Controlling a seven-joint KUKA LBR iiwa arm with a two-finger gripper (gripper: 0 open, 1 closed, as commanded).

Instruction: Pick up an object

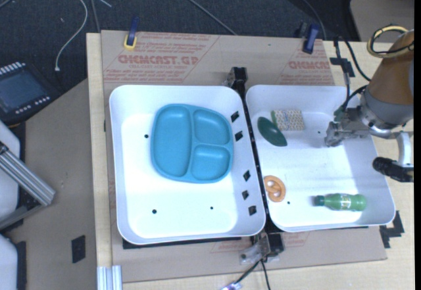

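In the right bin [368,215] lie a green bottle [341,201] near the front, an orange pretzel-like ring [275,188] at the front left, a dark green leaf-shaped piece [271,131] and a speckled grey sponge [288,119] toward the back. My gripper [333,135] hangs low over the right bin's back right part, right of the sponge, with nothing visible between its fingers. The left bin [131,170] holds a blue divided plate [192,143].
The arm's orange band [395,81] and grey wrist [385,114] reach in from the right over the bin's rim. Black clips sit along the divider between the bins [245,150]. Cables lie on the floor behind the bench.
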